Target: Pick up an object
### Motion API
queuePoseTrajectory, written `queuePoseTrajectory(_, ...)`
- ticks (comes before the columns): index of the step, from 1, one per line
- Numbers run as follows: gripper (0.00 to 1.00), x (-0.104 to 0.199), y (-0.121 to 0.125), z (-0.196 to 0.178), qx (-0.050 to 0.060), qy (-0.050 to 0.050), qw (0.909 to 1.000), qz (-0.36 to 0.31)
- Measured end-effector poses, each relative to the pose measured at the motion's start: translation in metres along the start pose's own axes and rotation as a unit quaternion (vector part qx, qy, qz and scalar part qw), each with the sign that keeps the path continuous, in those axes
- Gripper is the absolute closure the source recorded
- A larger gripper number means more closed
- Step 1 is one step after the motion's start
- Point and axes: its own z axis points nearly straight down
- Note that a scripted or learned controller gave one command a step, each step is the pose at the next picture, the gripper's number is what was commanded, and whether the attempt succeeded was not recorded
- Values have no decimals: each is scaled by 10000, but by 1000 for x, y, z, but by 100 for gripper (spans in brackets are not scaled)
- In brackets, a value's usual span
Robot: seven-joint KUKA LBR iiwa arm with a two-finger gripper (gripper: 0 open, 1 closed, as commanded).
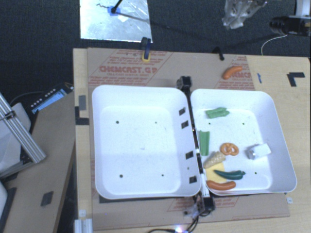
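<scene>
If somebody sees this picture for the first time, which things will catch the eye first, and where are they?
The cluster of small colourful toy foods in the right white bin draws the eye first, mainly the orange pretzel and the red-orange sausage near the front edge. A second orange sausage lies on the cardboard behind that bin. The metal gripper hangs at the top right.

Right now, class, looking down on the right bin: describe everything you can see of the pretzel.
The pretzel is a small orange-brown twisted loop with holes showing through it, toy-like and probably plastic. It lies flat on the floor of the right bin, near the middle. A pale corn-like piece lies just to its lower left, very close; contact cannot be told. A white and grey block sits apart to its right.
</scene>
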Motion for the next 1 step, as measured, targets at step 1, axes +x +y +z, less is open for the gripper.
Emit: queuePoseTrajectory(1,100,49,0,-21,-1,7,10000,-9)
